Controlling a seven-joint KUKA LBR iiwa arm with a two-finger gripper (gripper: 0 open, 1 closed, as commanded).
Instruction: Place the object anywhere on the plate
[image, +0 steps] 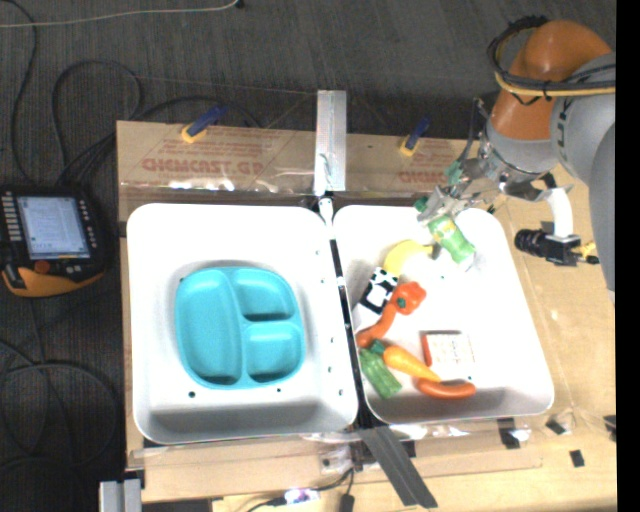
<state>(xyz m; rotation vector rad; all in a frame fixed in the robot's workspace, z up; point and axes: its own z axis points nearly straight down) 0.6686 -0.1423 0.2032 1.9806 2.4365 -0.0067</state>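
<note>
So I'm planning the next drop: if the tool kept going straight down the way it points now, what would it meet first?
Probably the small green object just beneath the tool, near the back of the right bin. The yellow banana lies just to its left. Height is hard to judge from this view.

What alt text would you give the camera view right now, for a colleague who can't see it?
A grey-and-orange arm's gripper hovers over the right bin's far corner beside a light green object. That bin also holds toy food: yellow, orange and green pieces. The left bin holds a turquoise divided plate.
</note>
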